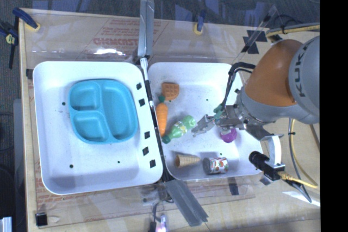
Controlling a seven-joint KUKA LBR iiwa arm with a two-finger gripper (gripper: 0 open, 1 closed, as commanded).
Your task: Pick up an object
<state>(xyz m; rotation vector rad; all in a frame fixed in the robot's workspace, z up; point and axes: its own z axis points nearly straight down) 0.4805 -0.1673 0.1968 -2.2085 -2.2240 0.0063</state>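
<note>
both bins, the left bin (49, 133) and the right bin (209, 74), are white with small dark specks. a bright blue divided tray (102, 110) lies in the left one. in the right bin, the carrot (161, 118) is orange with a green top, the waffle-like piece (170, 90) is brown-orange, the bottle (180, 127) is pale green, the cone (187, 160) is tan, the can (217, 164) is silver with a red and white label, and the round item (229, 135) is purple. the arm (283, 81) is grey with an orange band. the bench (304, 209) is light wood with red print under clear sheeting.

Overhead slanted view, both bins (49, 79) framed
</note>
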